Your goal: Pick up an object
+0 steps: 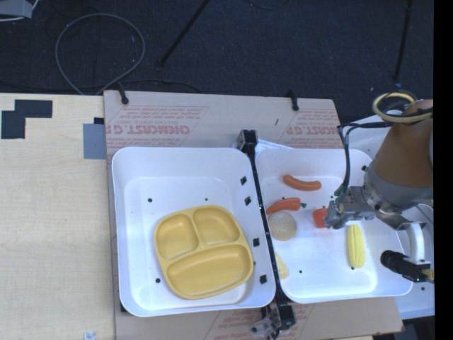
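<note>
In the right bin point(318, 289) my gripper point(337, 216) is low, just above the floor near the bin's middle. A small red item point(319, 217) lies right against its left side; I cannot tell if it is between the fingers. A yellow corn cob point(355, 246) lies just below the gripper. An orange sausage point(302, 183) sits toward the back, and a red chili point(283, 205) lies left of the gripper. A beige round piece point(282, 226) rests under the chili.
A yellow divided plate point(204, 251) lies in the left bin point(134, 190). A pale yellow item point(282, 266) sits against the divider at the right bin's front left. Cardboard point(212, 119) lies under both bins.
</note>
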Controlling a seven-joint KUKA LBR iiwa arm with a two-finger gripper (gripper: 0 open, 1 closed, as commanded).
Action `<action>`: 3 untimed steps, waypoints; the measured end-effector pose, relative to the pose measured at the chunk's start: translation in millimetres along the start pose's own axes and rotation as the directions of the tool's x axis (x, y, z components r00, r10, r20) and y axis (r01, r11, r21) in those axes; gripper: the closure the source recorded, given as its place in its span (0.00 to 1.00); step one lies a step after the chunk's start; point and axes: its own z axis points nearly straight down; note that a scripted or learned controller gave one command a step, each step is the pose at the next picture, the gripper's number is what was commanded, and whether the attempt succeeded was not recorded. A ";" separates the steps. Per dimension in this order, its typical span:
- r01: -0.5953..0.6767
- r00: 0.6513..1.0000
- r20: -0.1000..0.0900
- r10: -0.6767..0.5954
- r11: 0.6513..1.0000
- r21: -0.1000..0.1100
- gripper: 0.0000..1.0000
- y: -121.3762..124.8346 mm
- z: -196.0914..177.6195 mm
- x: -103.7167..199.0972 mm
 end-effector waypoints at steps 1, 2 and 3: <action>0.000 1.000 0.000 0.000 1.000 0.000 1.00 0.9 -42.0 -2.2; 0.000 1.000 0.000 0.000 1.000 0.001 1.00 1.5 -72.7 -3.0; 0.005 1.000 -0.002 -0.005 1.000 0.004 1.00 16.4 -75.4 54.4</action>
